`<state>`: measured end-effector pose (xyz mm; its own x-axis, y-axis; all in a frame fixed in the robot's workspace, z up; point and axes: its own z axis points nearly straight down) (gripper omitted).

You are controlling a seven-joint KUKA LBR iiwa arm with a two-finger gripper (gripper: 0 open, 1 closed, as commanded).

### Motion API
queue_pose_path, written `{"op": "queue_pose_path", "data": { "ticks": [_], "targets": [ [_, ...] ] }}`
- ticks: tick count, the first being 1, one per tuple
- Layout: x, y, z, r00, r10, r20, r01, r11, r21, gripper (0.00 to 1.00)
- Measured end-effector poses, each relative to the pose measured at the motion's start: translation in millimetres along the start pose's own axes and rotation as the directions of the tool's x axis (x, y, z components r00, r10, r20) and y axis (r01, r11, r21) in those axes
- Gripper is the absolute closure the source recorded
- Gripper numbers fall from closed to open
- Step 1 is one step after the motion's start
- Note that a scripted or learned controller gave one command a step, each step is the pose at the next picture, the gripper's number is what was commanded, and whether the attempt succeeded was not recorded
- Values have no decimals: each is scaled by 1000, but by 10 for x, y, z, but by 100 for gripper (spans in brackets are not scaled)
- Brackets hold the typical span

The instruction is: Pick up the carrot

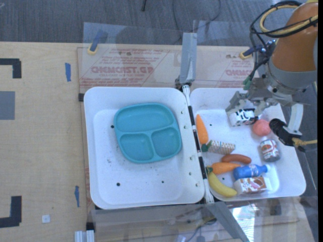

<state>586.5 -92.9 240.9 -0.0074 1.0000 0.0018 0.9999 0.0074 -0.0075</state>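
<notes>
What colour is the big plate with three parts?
The divided plate is light blue, seen in the camera view.

Orange tapered carrot (202, 129) is walled at nine o'clock by white bin divider (192, 135); crowded at five o'clock by patterned wafer block (221, 146); twelve o'clock left open.

- A light wooden bench top (40, 150) spreads to the left of the two white bins (96, 135).
- Black tape marks (14, 68) and a grey square (6, 105) sit near the bench's left edge.
- Short blue tape strips (67, 71) lie on the wood left of the bins.
- Behind the bins stands a clear plastic sheet (131, 64) with red lettering.
- Beyond the bench, grey carpet floor (75, 4) carries a looped black cable (197, 4).
</notes>
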Motion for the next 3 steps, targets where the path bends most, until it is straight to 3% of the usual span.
{"op": "queue_pose_path", "data": {
  "ticks": [1, 2, 3],
  "targets": [
    [130, -772, 598, 998, 65, 0, -65, 998, -1, 0],
    [-123, -1014, 1222, 993, -118, 1, 118, 993, -16, 0],
    [-99, -899, 1372, 973, -229, 17, 229, 972, -50, 0]
  ]
}}
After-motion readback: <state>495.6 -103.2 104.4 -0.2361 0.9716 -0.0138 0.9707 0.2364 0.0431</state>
